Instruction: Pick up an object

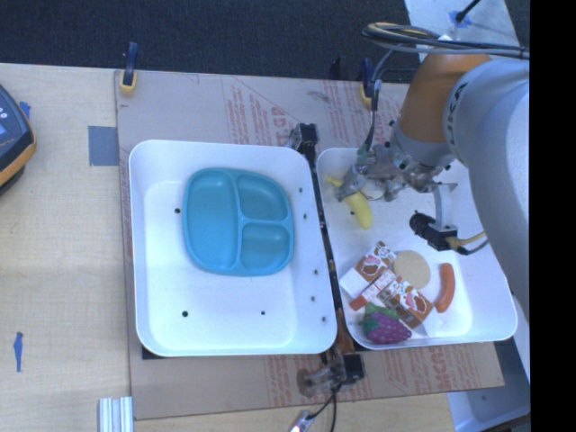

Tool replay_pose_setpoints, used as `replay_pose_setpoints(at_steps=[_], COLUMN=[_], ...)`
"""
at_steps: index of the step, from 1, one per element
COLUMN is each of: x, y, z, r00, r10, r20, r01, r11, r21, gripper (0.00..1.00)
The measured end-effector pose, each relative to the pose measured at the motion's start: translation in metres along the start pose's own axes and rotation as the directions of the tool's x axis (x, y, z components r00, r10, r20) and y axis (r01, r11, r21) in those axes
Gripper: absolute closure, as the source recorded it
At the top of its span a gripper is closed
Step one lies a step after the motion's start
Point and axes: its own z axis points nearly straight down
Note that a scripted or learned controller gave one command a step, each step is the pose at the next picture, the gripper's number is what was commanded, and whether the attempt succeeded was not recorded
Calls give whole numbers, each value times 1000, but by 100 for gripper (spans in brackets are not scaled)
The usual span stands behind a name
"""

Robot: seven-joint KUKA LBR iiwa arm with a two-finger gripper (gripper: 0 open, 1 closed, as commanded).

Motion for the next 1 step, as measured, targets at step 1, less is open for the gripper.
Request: replay_pose_setpoints(at_steps=[1], x=[1], y=[0], z=[0], r00=[1000], r10=[0], r20=[0], r01=[0], r11=[1000], r21=[1], gripper=[0])
